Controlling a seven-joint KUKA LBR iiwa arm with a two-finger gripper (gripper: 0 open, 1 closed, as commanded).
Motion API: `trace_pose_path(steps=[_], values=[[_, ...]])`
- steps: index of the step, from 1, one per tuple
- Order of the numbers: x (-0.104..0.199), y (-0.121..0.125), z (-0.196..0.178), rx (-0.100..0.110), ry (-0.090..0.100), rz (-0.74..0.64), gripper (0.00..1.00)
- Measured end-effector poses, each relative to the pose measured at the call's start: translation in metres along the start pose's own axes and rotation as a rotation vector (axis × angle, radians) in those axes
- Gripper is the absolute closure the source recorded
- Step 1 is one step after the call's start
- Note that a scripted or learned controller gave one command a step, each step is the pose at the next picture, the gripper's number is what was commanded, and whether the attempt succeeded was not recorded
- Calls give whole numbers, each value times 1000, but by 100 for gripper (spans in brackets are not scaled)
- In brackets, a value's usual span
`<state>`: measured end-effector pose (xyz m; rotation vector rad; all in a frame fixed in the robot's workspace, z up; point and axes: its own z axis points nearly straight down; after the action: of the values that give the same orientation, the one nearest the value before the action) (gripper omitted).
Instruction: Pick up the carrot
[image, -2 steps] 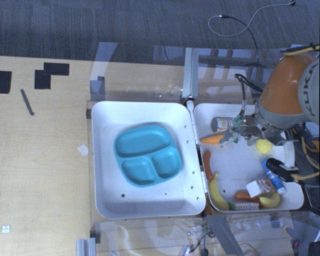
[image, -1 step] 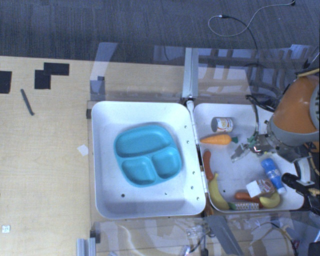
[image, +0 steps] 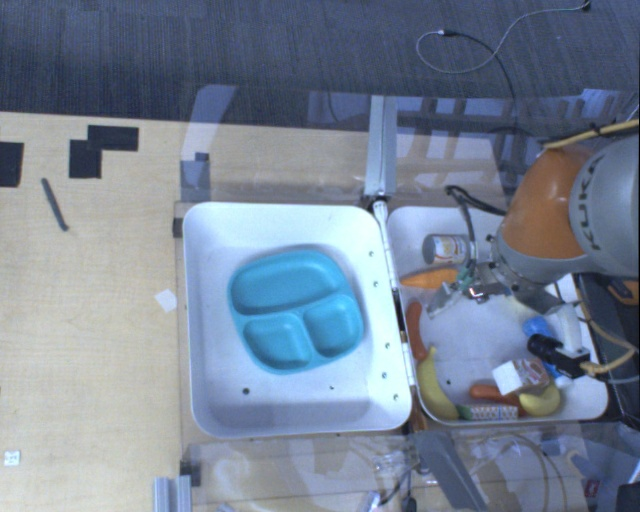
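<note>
One fixed camera looks down at a slant from above the tabletop (image: 90, 330), far enough to frame both white bins (image: 210, 400); the pincer (image: 463, 287) sits right of centre.

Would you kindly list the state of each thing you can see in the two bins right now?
Carrot: lying in the right bin, beside the gripper, not lifted.
Blue tray: flat in the left bin, its compartments bare.
Can: on its side.
Bananas: lying along the right bin's near edge.
</note>
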<state>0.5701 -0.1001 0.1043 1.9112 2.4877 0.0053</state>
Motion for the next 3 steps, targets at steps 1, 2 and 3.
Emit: trace_pose_path(steps=[1, 2, 3], values=[[-15, 45, 16, -5, -2, -21, 0], [-15, 45, 16, -5, -2, -21, 0], [-30, 92, 18, 15, 1, -125, 0]])
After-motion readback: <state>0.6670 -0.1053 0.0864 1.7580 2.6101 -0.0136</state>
